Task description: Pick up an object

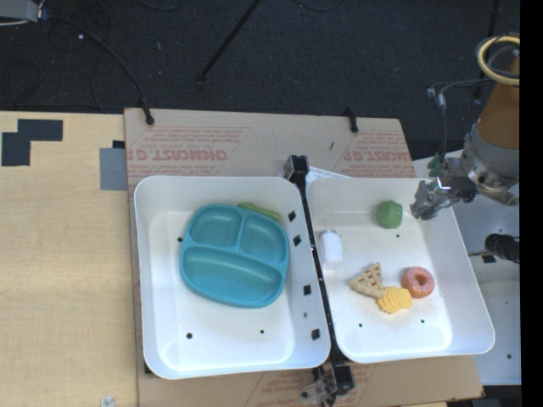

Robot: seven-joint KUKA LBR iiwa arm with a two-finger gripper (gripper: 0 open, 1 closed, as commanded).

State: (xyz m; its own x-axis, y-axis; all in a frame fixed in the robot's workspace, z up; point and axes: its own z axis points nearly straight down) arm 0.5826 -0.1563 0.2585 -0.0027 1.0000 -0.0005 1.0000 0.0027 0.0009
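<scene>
Camera view finds my claw (pixel 427 200) over the right bin's (pixel 462 265) far right rim; whether it is released or clenched I cannot tell. Just left of the claw, apart from it, a green ball (pixel 389 214) lies in that bin. Nearer the camera from the ball sit a pink donut (pixel 417 281), a yellow piece (pixel 394 299) and a waffle wedge (pixel 367 280). Further left, a white block (pixel 330 247) lies beside the divider. Beyond it, the left bin (pixel 161 312) holds a teal tray (pixel 235 254).

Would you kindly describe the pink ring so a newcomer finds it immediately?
Look in the right bin, toward its right wall. The pink ring lies there, touching the yellow piece. It alone is round with a hole.
</scene>
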